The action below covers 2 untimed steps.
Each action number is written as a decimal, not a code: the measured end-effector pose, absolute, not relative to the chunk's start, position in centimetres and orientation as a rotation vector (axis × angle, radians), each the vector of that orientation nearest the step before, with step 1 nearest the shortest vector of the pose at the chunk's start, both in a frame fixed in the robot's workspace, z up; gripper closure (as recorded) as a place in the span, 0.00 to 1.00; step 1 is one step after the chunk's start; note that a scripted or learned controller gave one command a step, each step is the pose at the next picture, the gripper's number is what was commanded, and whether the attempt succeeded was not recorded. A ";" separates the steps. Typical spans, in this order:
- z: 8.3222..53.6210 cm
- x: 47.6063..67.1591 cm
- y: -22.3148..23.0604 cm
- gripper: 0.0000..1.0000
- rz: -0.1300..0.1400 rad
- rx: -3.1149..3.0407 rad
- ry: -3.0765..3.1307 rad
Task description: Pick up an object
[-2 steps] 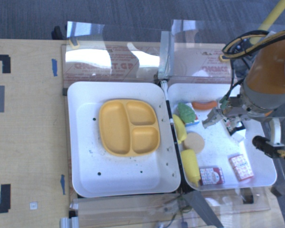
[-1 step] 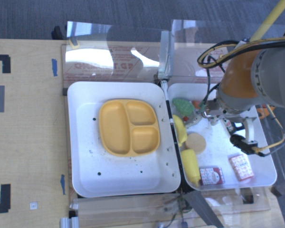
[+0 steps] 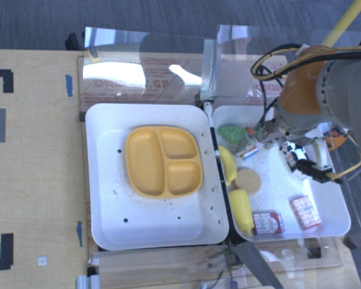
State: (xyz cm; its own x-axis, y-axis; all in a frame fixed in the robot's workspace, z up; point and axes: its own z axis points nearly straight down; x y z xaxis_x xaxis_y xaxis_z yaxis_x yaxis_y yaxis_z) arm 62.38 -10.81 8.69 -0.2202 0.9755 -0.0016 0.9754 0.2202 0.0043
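Observation:
The right bin (image 3: 337,203) holds several objects. A green lumpy item (image 3: 231,133) lies at its far left, with a yellow banana-shaped piece (image 3: 228,164) and a tan round disc (image 3: 248,180) below it. A yellow cylinder (image 3: 240,210) rests along the left wall. A red and white packet (image 3: 267,223) lies near the front, and a second one (image 3: 305,212) lies to its right. A small red and blue stick (image 3: 250,153) lies close to my gripper (image 3: 274,138), which hangs low over the bin's far middle, just right of the green item. I see nothing held.
The left bin (image 3: 102,161) bears a yellow divided plate (image 3: 163,161) in its middle. A clear plastic wall (image 3: 209,71) rises behind the bins. The grey arm with its orange band (image 3: 301,86) covers the right bin's far right corner.

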 end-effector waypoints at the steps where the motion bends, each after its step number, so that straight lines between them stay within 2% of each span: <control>1: 8.7 66.0 -10.1 0.00 -0.032 2.070 2.394; 2: 19.2 62.9 -8.2 0.00 0.013 1.931 2.463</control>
